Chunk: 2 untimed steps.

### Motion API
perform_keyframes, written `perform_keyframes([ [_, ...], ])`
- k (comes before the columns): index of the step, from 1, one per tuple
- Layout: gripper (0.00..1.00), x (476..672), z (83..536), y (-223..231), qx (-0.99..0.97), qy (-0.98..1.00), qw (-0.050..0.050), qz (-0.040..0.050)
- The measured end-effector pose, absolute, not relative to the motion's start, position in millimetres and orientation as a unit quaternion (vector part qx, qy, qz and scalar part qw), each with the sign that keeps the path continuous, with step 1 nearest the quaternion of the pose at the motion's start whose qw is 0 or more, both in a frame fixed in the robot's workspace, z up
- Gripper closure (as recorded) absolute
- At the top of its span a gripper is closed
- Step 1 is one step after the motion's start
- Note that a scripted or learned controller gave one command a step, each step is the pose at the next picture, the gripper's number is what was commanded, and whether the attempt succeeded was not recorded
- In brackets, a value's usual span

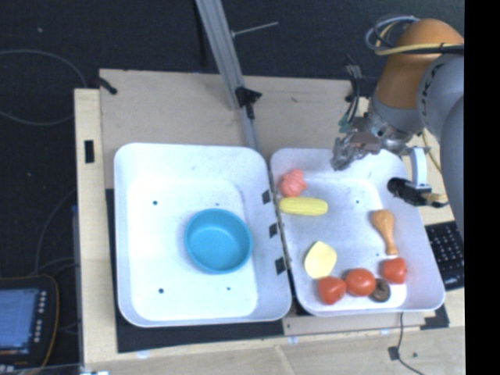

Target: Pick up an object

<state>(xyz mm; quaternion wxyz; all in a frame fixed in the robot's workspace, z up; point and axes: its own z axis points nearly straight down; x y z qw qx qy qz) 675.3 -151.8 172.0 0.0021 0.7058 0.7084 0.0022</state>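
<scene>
My gripper (344,156) hangs over the far edge of the right bin (353,209), with nothing seen between its fingers. Toy food lies in that bin: a pink piece (293,183) and a yellow corn cob (303,206) at the left, a tan drumstick (383,228) at the right, a pale yellow wedge (319,258) lower down. Along the near edge sit three red tomatoes (360,281) and a small brown piece (380,290). All of these lie below and apart from the gripper.
The left bin (148,287) holds a blue bowl (217,241). A grey metal pole (223,49) slants down from the top to the gap between the bins. A black keyboard (447,252) lies right of the right bin.
</scene>
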Motion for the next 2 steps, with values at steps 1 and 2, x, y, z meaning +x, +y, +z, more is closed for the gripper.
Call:
perform_keyframes([
  [1, 1.0, 676.1, 230.3, -163.0, 0.709, 0.705, 0.003, 0.0025],
  [2, 1.0, 676.6, 296.5, -157.0, 0.705, 0.709, 0.004, 0.0036],
])
